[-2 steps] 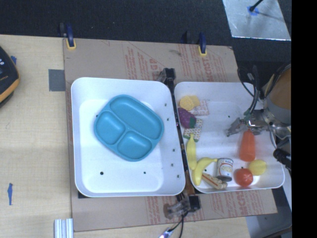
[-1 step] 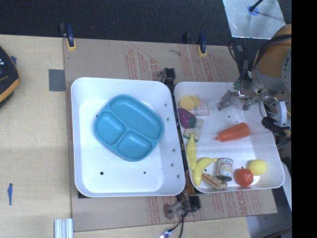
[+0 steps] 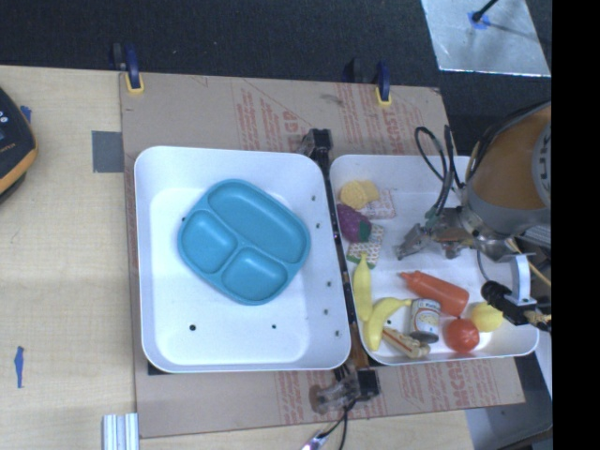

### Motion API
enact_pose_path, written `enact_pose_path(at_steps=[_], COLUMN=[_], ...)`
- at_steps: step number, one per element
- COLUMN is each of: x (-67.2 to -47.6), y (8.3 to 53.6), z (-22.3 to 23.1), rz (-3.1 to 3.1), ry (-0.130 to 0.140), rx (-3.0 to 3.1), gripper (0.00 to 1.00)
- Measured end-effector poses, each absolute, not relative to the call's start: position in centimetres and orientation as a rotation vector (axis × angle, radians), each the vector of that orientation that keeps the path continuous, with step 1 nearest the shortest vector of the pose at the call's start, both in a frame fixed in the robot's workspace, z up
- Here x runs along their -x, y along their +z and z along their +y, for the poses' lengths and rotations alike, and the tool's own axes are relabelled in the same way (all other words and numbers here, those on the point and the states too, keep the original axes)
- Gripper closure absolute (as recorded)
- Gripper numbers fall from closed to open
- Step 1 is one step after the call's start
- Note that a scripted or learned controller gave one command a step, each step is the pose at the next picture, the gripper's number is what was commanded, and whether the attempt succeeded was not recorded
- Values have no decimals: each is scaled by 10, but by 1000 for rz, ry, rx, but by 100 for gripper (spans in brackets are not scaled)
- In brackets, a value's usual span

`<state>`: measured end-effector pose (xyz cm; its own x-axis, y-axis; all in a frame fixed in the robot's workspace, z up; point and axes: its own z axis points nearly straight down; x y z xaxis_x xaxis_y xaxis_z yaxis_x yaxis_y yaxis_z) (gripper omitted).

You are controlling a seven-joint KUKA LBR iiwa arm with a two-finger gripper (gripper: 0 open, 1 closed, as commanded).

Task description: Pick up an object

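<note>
Nearest the lens, small plastic toy foods crowd the right white bin [image 3: 375, 356]: yellow banana [image 3: 383, 315], red tomato [image 3: 460, 335], orange carrot [image 3: 435, 290], small tin can [image 3: 425, 317]. Clustering leaves candidates within one reach. The gripper [image 3: 410, 246] hovers low above the carrot; I cannot tell its state. A blue divided plastic plate [image 3: 244, 240] occupies the left white bin [image 3: 150, 251] on the wooden counter [image 3: 56, 270].

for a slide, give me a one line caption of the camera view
Robot arm reaching over the right bin of toy food, beside the left bin holding a blue divided plate.
</note>
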<state>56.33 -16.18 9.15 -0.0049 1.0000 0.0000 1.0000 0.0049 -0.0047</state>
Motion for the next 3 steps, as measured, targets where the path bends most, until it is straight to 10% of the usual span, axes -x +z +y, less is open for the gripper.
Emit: enact_pose_path(at_steps=[2,3], x=[-476,-477], y=[91,102], z=[-144,-145], rz=[-2225,-2232], ry=[4,4], rx=[2215,2211], gripper=[0,100])
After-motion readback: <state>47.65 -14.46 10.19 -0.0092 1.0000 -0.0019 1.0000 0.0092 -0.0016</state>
